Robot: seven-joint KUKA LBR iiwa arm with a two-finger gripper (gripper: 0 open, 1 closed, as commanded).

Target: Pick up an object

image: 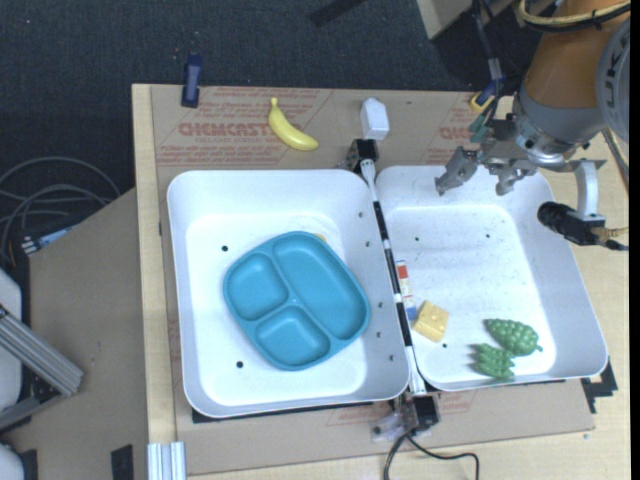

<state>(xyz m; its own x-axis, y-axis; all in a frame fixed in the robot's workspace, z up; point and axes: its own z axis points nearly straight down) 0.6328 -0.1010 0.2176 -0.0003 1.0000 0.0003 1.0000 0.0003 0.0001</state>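
The end effector [483, 175] hangs over the far edge of the right bin [560, 278], below the orange band of the arm [565, 63]. Its two fingers are spread wide, one tip at the left and one at the right, with nothing between them. White bin floor shows under the gap.

Well in front of the end effector, at the near end of the same bin, lie the things it could pick up. A yellow block [432, 321] sits near the bin's left wall, close to the divider. To the right of the block, and farther from the end effector, a bunch of green grapes [512, 335] rests on the bin floor, with a second green piece [492, 361] just beside it toward the near rim. All three are well apart from the fingers.

To the left of the end effector, across the divider, the left bin [200, 218] holds a blue tray [293, 299] with three compartments, lying flat and turned at a slant.

Beyond the left bin, to the far left of the end effector, a banana [290, 128] lies on the tabletop [160, 148]. A small white thing [374, 118] lies on the tabletop near the far end of the divider, and a small blue thing [192, 79] stands at the tabletop's far left corner.
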